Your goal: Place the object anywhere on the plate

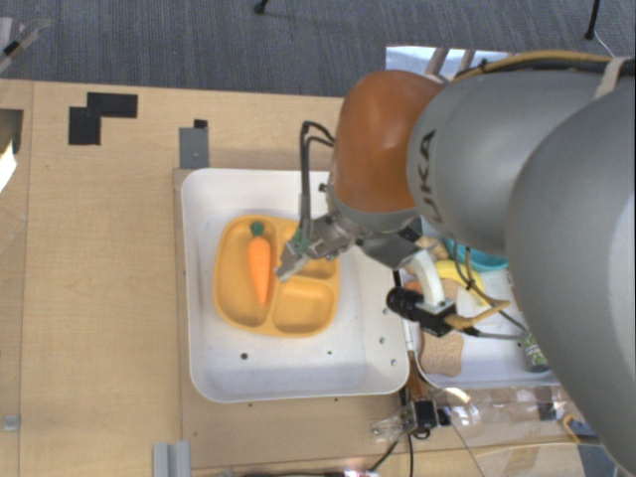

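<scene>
An orange toy carrot (pixel 259 266) with a green top lies in the large left compartment of the yellow divided plate (pixel 238 311), pointing toward the near side. The plate rests in the left white bin (pixel 298 371). My gripper (pixel 291 262) hangs over the plate just to the right of the carrot, above the ridge between compartments. Its fingers reach down to the left from the orange-banded wrist. Nothing shows between them, and the carrot lies apart from them.
The grey arm covers most of the right bin (pixel 497 366), where a teal thing (pixel 487 259), a yellow thing (pixel 459 278) and a brown piece (pixel 444 354) peek out. Cables (pixel 310 167) run along the wrist. Bare bin floor surrounds the plate.
</scene>
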You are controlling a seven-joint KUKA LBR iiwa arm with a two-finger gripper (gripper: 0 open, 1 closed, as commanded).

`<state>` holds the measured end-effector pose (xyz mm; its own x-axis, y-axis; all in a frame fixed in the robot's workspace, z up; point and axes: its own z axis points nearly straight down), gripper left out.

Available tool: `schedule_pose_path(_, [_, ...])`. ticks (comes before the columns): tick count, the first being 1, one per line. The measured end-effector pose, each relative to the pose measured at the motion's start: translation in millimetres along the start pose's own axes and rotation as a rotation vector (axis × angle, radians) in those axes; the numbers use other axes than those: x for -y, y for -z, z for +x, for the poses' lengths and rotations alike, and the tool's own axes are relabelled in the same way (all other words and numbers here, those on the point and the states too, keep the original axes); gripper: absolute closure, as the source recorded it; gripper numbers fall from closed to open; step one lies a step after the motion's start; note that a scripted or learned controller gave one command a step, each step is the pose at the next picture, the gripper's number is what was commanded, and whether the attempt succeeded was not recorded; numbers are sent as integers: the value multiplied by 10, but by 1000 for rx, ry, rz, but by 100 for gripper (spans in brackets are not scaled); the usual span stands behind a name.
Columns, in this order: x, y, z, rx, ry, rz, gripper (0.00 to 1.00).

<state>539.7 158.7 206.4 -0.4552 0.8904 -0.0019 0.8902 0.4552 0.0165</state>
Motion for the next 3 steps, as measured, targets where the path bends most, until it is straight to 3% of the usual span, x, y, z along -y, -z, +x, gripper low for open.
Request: schedule_pose_path(3, [0, 0, 0, 0, 0, 0, 0])
